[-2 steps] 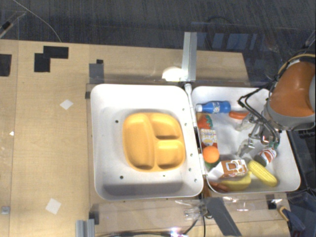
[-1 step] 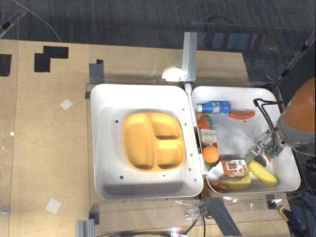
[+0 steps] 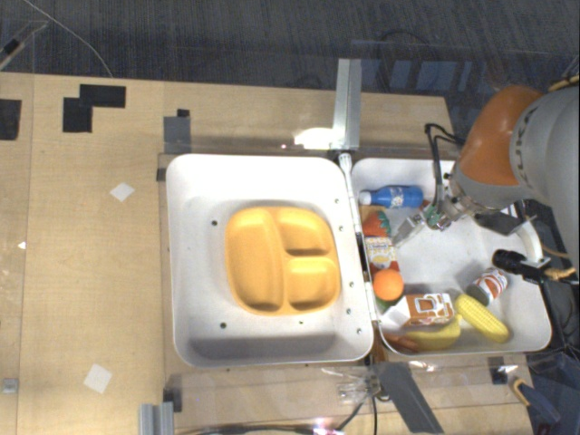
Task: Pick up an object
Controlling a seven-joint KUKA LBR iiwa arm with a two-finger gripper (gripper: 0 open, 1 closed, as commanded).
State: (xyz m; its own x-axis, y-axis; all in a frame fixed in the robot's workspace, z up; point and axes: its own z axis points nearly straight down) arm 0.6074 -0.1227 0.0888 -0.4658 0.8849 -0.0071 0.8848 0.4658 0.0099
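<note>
The right bin (image 3: pixel 535 338) holds several objects. A blue and white bottle (image 3: pixel 391 197) lies at its far left, with a red-orange item (image 3: pixel 372 222) and a small packet (image 3: pixel 378 251) just below it. An orange (image 3: pixel 388 285), a small orange carton (image 3: pixel 428 308), a banana (image 3: pixel 437 337), a corn cob (image 3: pixel 482 319) and a red and white can (image 3: pixel 490 285) lie along the near side. My gripper (image 3: pixel 424 221) hangs low over the bin's upper middle, just right of the bottle and the red-orange item. Nothing is visibly held.
The left bin (image 3: pixel 190 270) holds a yellow divided plate (image 3: pixel 279 259). A metal post (image 3: pixel 348 107) stands behind the wall between the bins. My arm (image 3: pixel 507 152) and its black cables (image 3: pixel 526 265) cover the right bin's far right side.
</note>
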